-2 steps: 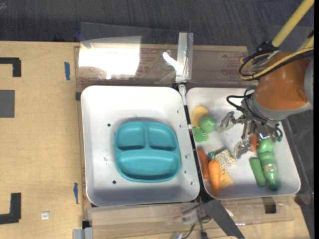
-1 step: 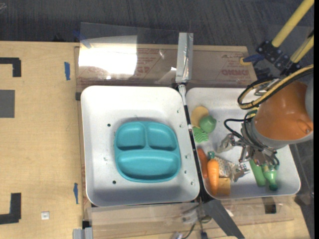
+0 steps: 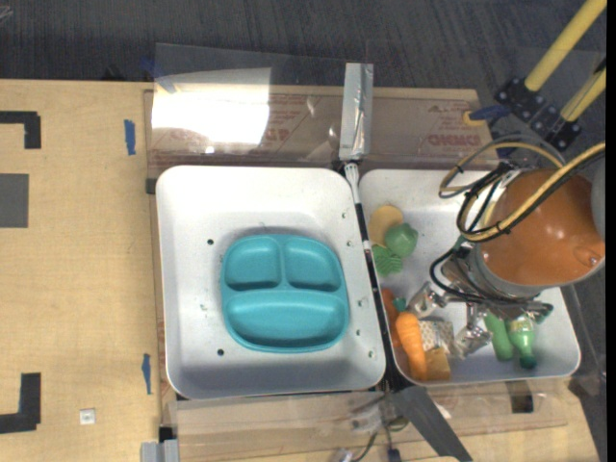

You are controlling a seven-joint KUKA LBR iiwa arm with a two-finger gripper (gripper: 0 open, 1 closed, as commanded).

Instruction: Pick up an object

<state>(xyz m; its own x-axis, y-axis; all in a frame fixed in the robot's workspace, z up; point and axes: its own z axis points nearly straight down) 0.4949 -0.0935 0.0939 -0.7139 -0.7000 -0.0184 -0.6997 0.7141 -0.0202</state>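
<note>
My gripper (image 3: pixel 449 325) hangs low inside the right bin (image 3: pixel 423 192), under the arm's orange band (image 3: pixel 539 229). Toy food lies around it. An orange carrot (image 3: pixel 409 335) sits just to its left, with a tan piece (image 3: pixel 438 362) at the carrot's lower end. Two green bottle-like pieces (image 3: pixel 511 341) lie to its right, partly under the wrist. Further back in the bin are a yellow piece (image 3: pixel 385 218) and two green pieces (image 3: pixel 400 239) (image 3: pixel 386 260). The wrist hides what lies directly beneath the gripper.
The left bin (image 3: pixel 183 210) holds a teal divided plate (image 3: pixel 284 292). A raised wall (image 3: pixel 364 258) runs between the two bins. Black cables (image 3: pixel 481 200) loop beside the arm. Yellow poles (image 3: pixel 573 27) stand at the back right.
</note>
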